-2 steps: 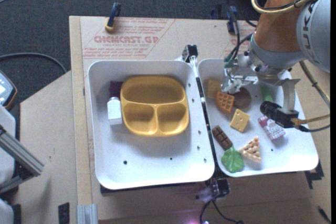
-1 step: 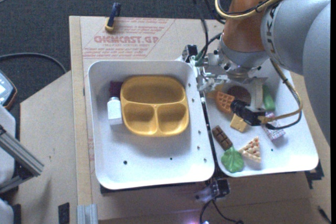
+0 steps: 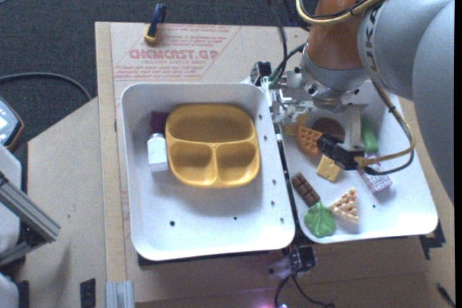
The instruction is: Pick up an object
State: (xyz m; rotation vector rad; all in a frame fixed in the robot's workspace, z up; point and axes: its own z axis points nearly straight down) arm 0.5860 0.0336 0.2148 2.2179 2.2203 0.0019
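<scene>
Gripper [image 3: 309, 110] hangs over the right bin [image 3: 411, 207] just above the waffle [image 3: 309, 140], but the wrist [image 3: 338, 54] hides it, so I can't tell how open it is or if it's holding anything. With the cheese [image 3: 328, 169] so near, it might just shove the waffle aside

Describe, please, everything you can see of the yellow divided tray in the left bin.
The yellow tray is a rounded rectangle of what looks like smooth plastic. Raised ridges divide it into three compartments: one wide at the far side, two smaller at the near side. It lies flat, open side up, in the far half of the left bin. A small white bottle stands right beside its left edge.
</scene>
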